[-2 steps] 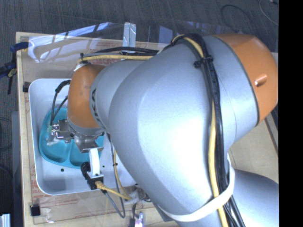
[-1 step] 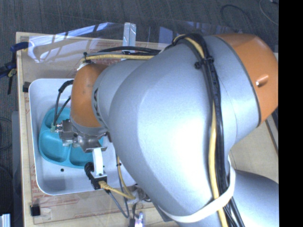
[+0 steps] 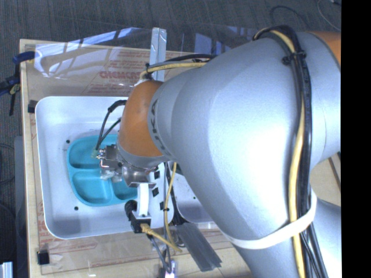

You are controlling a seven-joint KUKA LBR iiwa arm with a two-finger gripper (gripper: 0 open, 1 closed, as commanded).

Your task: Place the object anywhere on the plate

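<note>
A blue divided plate (image 3: 87, 169) lies in the left white bin (image 3: 49, 155), toward its middle. The arm reaches over it from the right. Its orange wrist band sits above the plate's right side, and the gripper (image 3: 107, 164) hangs low over the plate's right half. The wrist hides the fingers, and I see no object between them. The arm covers the right part of the plate.
The grey arm covers most of the right bin (image 3: 194, 213), of which a small white corner shows below the wrist. A clear plastic sheet (image 3: 104, 57) lies on the bench behind the bins. The left bin's floor is bare around the plate.
</note>
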